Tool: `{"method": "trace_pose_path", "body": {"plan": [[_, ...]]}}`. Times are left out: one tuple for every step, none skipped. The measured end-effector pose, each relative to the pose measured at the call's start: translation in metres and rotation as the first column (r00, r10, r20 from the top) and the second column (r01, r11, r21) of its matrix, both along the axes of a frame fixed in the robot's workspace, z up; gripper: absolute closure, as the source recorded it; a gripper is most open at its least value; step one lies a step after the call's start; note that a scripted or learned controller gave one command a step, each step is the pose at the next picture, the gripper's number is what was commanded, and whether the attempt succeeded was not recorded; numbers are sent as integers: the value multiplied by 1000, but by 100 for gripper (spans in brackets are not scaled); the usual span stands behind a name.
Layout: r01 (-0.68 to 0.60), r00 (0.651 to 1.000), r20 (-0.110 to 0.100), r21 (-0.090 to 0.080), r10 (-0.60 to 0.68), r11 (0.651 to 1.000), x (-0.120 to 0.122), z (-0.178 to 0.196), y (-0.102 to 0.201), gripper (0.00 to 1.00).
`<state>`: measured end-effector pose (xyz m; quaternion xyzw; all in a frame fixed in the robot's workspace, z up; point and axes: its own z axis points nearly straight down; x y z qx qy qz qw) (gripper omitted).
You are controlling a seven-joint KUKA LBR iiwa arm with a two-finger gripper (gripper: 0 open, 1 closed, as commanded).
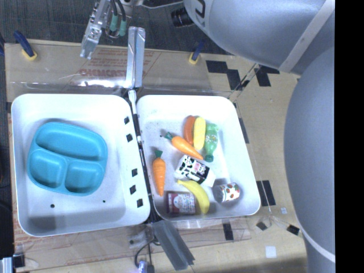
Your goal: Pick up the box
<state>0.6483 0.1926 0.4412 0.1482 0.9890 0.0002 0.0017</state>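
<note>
The pincer (pixel 91 36) hangs at the top left of the camera view, above the desk (pixel 170 67) beyond the far rim of the left bin (pixel 23 152). Whether its tips are spread or closed cannot be told from this angle; nothing is seen between them.

The box (pixel 192 168) lies in the right bin (pixel 239 124), near the middle of the toy pile. From the pincer it sits well apart, down the view and to the right, across the divider between the two bins. It is a small carton with a black-and-white cow-patch print, flat-sided and lying tilted, its long axis running roughly from upper left to lower right.

It is hemmed in. An orange carrot (pixel 183 144) lies just above it, a banana (pixel 196 193) curves just below, and a green bottle (pixel 211 139) lies at its upper right. A second carrot (pixel 158 175) lies to its left, a dark jar (pixel 181 202) near the front rim, and a small rounded can (pixel 227 192) to the right. These neighbours look smooth, glossy plastic. A moulded blue tray (pixel 68 158) with three compartments rests in the left bin.
</note>
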Motion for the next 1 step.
{"method": "trace_pose_path", "body": {"plan": [[0, 1000, 3, -1, 0, 1000, 2, 9, -1, 100]]}}
